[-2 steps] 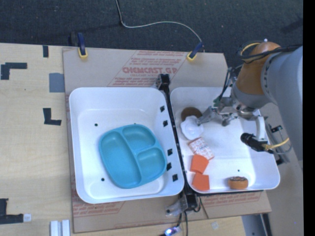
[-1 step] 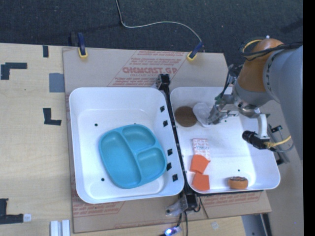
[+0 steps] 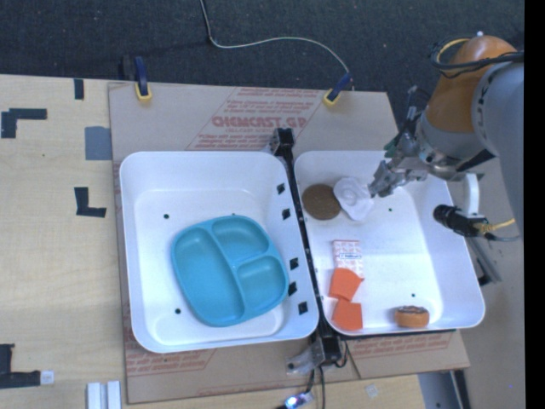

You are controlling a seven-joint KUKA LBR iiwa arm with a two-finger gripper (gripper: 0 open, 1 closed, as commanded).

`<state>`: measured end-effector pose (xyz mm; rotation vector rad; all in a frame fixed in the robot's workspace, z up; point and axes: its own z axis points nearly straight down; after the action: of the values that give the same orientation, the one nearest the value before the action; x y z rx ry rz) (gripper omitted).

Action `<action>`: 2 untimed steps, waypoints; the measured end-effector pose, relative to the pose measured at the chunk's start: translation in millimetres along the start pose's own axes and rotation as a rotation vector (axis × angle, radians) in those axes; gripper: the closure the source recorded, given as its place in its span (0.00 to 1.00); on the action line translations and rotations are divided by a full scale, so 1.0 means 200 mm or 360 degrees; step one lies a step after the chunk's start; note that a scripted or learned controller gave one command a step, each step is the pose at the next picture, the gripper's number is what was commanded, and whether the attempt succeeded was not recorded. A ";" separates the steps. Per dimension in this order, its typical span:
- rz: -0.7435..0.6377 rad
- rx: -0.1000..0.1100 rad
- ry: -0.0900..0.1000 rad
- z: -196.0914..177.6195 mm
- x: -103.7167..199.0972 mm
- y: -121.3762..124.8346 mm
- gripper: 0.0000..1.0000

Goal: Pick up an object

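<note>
The right bin (image 3: 443,254) holds a brown round disc (image 3: 321,201), a crumpled white plastic cup (image 3: 352,198), a small white packet with red print (image 3: 347,253), two orange blocks (image 3: 345,284) (image 3: 347,315) and a brown donut-like piece (image 3: 412,316). My gripper (image 3: 381,183) hangs low over the bin's upper part, right beside the white cup's right edge. The arm reaches in from the right, with its orange band (image 3: 468,79) above the wrist.
The left bin (image 3: 145,228) holds a blue divided tray (image 3: 230,268). A black divider (image 3: 294,228) runs between the bins. A black cable (image 3: 272,45) loops over the dark floor behind the bench, and two clamps (image 3: 141,88) (image 3: 337,88) grip the cardboard's far edge.
</note>
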<state>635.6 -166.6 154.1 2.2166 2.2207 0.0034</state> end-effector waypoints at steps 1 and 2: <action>0.0000 -0.0002 -0.0001 -0.32 -0.01 -0.01 1.00; 0.0000 0.0007 0.0002 -0.34 0.00 0.00 1.00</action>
<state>634.4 -167.5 222.5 2.2198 2.2234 -0.0002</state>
